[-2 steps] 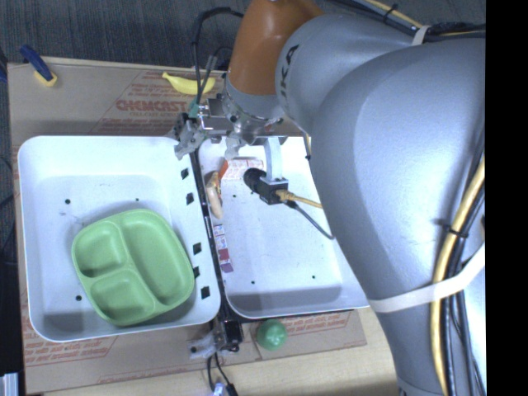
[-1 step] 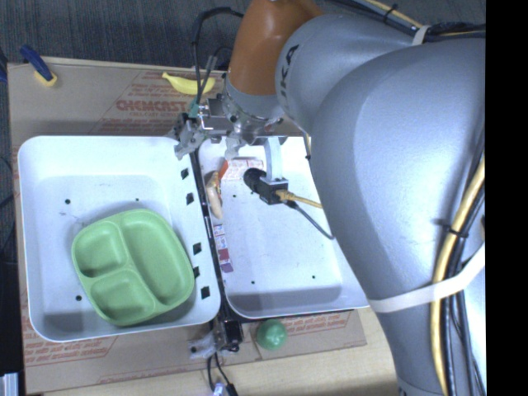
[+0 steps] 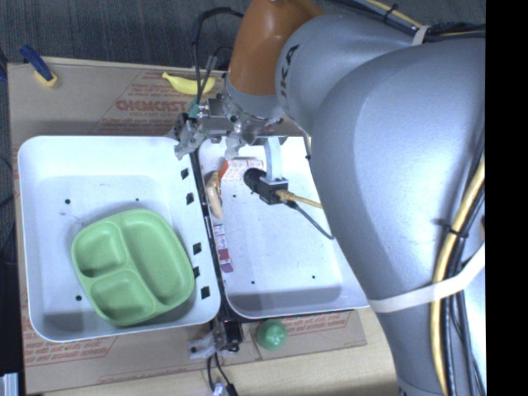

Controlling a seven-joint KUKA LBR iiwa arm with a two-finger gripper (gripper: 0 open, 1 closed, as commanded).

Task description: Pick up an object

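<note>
- The left bin (image 3: 91,176) holds one thing: a green divided plate (image 3: 132,264) with three compartments. It lies flat in the near half, close to the wall the bins share.
- The right bin (image 3: 285,262) holds a tan elongated piece (image 3: 214,195) just beside that shared wall. A white-and-orange packet (image 3: 238,170) sits next to it toward the far rim. A narrow red-and-white printed strip (image 3: 223,252) lies along the same wall, nearer the camera.
- The gripper (image 3: 208,137) hangs over the far end of the shared wall, close above the packet and the tan piece. I cannot tell whether it is apart or together.
- Open floor lies in the far half of the left bin and in the near middle of the right bin. The grey arm covers the right bin's right side.
- On the cardboard (image 3: 124,106) outside the bins, a yellow curved thing (image 3: 186,82) lies near the far rims. A green ball (image 3: 270,334) sits just beside the right bin's near rim.
- The bins are smooth, white and shallow, with rounded corners. The plate is matte with soft edges. The cardboard is brown with red print.
</note>
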